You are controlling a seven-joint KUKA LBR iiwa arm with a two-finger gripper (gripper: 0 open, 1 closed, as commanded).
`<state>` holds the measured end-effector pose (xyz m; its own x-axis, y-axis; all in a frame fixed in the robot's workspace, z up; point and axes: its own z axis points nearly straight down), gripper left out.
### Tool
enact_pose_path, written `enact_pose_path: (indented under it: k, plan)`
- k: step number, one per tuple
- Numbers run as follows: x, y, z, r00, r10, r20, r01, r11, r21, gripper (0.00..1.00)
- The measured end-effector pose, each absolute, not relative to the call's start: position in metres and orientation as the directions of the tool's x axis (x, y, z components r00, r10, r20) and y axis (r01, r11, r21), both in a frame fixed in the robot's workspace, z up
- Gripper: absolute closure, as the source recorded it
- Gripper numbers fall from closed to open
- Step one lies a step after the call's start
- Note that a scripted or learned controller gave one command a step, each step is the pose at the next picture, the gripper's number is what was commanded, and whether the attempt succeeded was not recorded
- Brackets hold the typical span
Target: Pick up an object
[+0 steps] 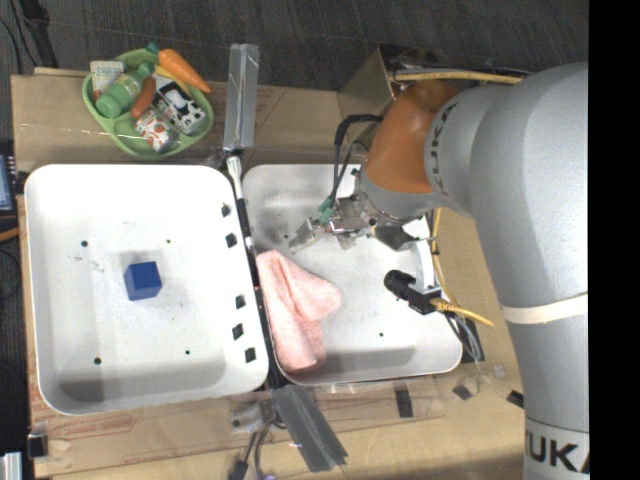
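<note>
Arm over right bin; pink cloth and blue cube lie untouched.

Near edge: "KUKA" lettering on the arm base at 5 o'clock. Pink cloth lies against the right bin left wall, floor open toward 3 o'clock. Blue cube sits in the left bin, well clear of walls. Gripper state: cannot tell. Green bowl at 11 o'clock on the counter.

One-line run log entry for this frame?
arm: over right bin | gripper: low, above cloth | cloth: right bin, left side | cube: left bin | grasp: none seen
</note>
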<state>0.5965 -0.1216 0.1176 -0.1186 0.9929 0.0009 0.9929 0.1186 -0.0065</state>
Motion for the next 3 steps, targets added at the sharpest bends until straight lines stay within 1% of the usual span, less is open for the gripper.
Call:
enact_pose_path:
  k: [1, 2, 3]
  plan:
    - [0.597, -0.122, 0.128, -0.121, 0.993, 0.0, 0.993, 0.121, -0.009, 1.0]
    - [0.597, -0.122, 0.128, -0.121, 0.993, 0.0, 0.993, 0.121, -0.008, 0.0]
    - [0.551, -0.119, 0.092, -0.192, 0.981, 0.001, 0.981, 0.192, -0.003, 0.0]
